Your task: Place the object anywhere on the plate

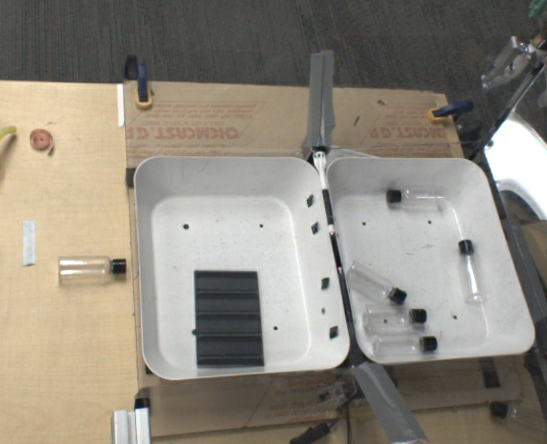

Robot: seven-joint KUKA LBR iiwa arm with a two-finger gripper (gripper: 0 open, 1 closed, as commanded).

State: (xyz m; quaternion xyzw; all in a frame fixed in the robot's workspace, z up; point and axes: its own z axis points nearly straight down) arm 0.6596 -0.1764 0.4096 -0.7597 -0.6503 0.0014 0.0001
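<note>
The picking step looked not yet begun. The clear, black-capped vials [377, 286] lay in the right bin [440, 168], well apart from the dark ribbed plate [227, 317], which sat in the left bin [217, 167]. I could not tell whether the pincer was released or clenched. Next, I reckoned, it had to close on one vial and carry it across to the plate.

At the right edge the arm [532, 160] shows as a smooth, rounded, pale grey-white shell with a soft sheen; finer details are too blurred to tell
</note>
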